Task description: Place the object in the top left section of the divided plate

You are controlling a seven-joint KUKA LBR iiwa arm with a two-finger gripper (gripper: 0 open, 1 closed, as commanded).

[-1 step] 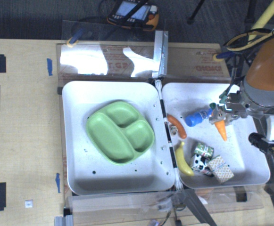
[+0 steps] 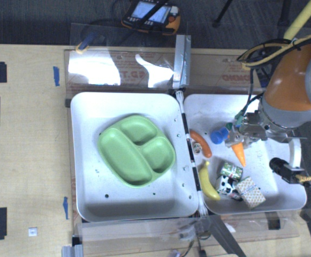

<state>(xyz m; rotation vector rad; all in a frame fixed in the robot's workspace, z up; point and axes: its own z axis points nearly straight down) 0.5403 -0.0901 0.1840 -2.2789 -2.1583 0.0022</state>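
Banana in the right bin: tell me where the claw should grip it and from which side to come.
Grip the banana around its middle, coming straight down from above. It lies flat, running top to bottom along the bin's left wall, so close the fingers across its narrow width. Room is probably tight: the wall is on one side, and the spotted toy sits near its lower end.

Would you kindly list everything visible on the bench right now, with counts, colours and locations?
Shallow white bins: two, side by side.
Green divided plastic plate: one, left bin.
Orange carrot toy: one, right bin, under the gripper.
Blue cup-like object: one, right bin.
Orange-red sausage-shaped toy: one, right bin's left edge.
Yellow banana toy: one, right bin's front.
Small patterned packets: several, beside banana.
Handheld device: one, behind bins.
Gripper: one, grey, above carrot.
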